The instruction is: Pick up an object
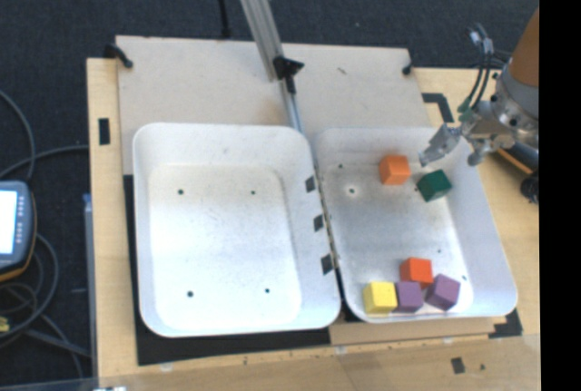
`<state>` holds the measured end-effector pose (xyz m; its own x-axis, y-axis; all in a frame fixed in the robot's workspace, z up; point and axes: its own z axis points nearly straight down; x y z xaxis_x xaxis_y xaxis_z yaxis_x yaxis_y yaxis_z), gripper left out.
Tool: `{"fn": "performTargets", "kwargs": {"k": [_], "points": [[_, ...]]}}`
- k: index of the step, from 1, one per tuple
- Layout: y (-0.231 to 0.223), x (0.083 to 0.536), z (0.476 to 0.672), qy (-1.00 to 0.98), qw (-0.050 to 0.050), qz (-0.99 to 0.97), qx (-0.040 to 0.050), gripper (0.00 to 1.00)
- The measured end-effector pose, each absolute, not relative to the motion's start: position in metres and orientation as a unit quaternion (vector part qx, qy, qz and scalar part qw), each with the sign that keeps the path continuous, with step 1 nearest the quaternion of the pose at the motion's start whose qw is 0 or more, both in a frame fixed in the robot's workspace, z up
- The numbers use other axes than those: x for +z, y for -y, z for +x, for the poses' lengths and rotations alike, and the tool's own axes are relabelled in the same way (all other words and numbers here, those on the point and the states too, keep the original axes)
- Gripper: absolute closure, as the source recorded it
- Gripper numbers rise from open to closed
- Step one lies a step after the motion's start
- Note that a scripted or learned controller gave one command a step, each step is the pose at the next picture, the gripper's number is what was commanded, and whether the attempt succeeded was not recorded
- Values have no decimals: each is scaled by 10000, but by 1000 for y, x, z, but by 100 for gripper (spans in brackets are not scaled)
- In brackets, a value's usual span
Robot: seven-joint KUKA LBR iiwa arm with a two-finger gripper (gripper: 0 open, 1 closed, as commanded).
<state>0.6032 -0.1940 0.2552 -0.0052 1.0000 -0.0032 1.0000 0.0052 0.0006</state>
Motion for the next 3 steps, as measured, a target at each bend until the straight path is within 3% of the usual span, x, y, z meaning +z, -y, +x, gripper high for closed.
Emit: {"fn": "performTargets", "kwargs": {"k": [1,2,3], "points": [[190,151,674,-7085,-21,7057,-17,0],[158,97,669,-7087,26,7055,-2,0],[160,110,669,-7089,35,7053,-4,100]]}}
